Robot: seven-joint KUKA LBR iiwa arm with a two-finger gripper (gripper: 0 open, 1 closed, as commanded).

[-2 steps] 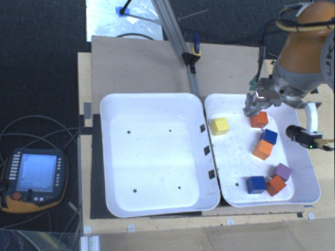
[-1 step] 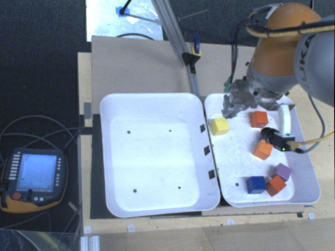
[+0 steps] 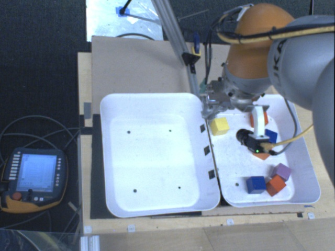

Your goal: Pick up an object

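Note:
My gripper [image 3: 209, 107] hangs low over the far left corner of the right bin [image 3: 312, 191], close to the wall shared with the left bin. A yellow block [image 3: 220, 125] lies just in front of it, apart from it as far as I can see. Further right, partly hidden by the wrist, are an orange block [image 3: 258, 119], a small blue block [image 3: 271, 136] and an orange piece [image 3: 262, 155]. Near the bin's front lie a purple block [image 3: 282, 170], a blue block [image 3: 256, 184] and an orange block [image 3: 276, 185].
The left bin [image 3: 106, 114] stands beside the right one, with a raised rim between them. A slanted metal pole [image 3: 172, 30] rises behind the bins. A teach pendant [image 3: 34, 179] lies off the bench at the left.

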